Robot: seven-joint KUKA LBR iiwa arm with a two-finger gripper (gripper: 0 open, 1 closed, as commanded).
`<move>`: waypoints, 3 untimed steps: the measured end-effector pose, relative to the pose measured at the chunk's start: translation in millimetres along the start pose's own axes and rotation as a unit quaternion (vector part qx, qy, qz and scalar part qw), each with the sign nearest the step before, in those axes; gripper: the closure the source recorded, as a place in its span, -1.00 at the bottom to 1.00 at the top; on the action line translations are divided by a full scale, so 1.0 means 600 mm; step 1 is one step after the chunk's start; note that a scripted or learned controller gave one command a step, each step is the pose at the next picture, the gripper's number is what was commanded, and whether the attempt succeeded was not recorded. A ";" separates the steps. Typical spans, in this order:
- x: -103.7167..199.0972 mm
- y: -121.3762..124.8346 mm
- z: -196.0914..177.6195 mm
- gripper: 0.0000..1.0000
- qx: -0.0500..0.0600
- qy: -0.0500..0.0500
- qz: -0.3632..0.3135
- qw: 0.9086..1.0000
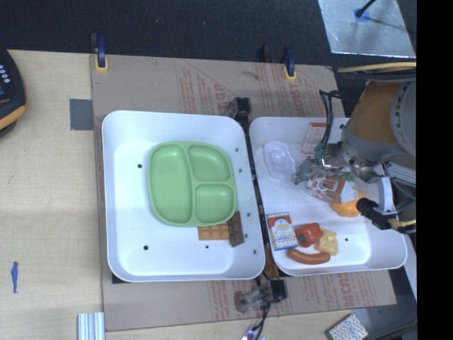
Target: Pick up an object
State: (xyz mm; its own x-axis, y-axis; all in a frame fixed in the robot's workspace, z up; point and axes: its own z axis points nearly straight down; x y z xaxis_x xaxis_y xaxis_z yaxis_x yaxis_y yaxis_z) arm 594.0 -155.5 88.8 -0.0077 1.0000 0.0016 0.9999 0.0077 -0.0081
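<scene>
— Two white bins are seen side by side on the bench; what is carried by each?

— A green divided plate (192,183) is held by the left bin (120,190), with a brown waffle-like piece (221,230) lying just beside the plate toward the bin's near edge. Several small things are held by the right bin (386,257): a clear plastic cup (279,157) near its far left corner, a small juice carton (282,231) by its left wall, and a red pepper (308,234), a yellow piece (328,242) and a sausage (307,257) along its near edge.

— Where is the gripper placed?

— The gripper (316,172) is lowered into the right bin, between the cup and a patterned packet (330,188). The packet lies just beside it, toward the bin's right edge, with an orange piece (346,207) touching the packet.

— Is anything grasped?

— Whether the gripper is open or closed cannot be told, and nothing is seen held.
</scene>
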 end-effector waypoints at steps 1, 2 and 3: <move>-0.073 0.070 -0.008 -1.00 -0.003 0.004 0.000 1.000; 0.022 -0.010 -0.018 -1.00 0.000 0.000 0.000 1.000; 0.016 -0.007 -0.036 1.00 -0.001 -0.001 0.000 1.000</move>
State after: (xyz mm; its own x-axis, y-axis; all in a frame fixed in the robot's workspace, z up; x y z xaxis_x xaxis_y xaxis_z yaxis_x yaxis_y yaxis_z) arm 589.9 -145.9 110.2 -0.0081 1.0000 -0.0009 1.0000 0.0081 -0.0053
